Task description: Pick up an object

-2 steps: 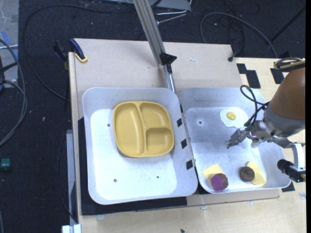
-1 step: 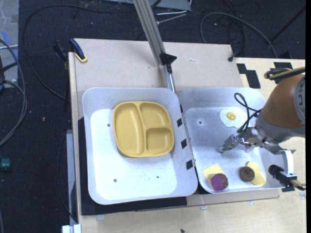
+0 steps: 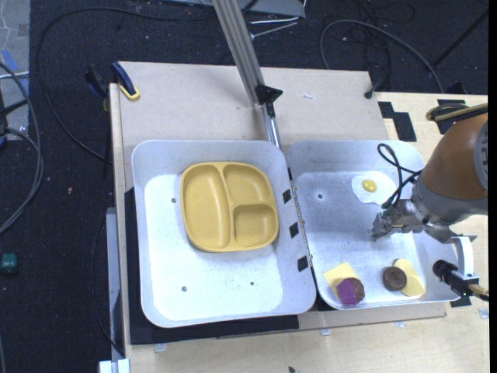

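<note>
The grey arm (image 3: 458, 173), with its orange band, reaches in from the right and hangs over the right bin (image 3: 330, 173). Its tool (image 3: 382, 228) is low over the bin floor, roughly in the middle of the bin's right half; whether it is open or closed I cannot tell, since the tip is small and dark against the white, and nothing can be seen between its tips.

The things to be picked all lie in that right bin. A toy fried egg (image 3: 368, 186), white with a yellow yolk, lies near the far wall, just above and to the left of the tool and apart from it. Along the near wall lies a purple round object (image 3: 350, 290) resting on a yellow flat piece (image 3: 337, 273) (the two touch). To their right, a dark brown round piece (image 3: 395, 278) sits against another pale yellow piece (image 3: 411, 280). Both pairs are nearer the camera than the tool and clear of it.

In the left bin (image 3: 155, 231) a yellow divided plate (image 3: 230, 206) with three compartments lies slightly far of centre. Both bins rest on the light wooden surface (image 3: 186, 99), with a slanted metal pole (image 3: 241, 41) rising behind them.
</note>
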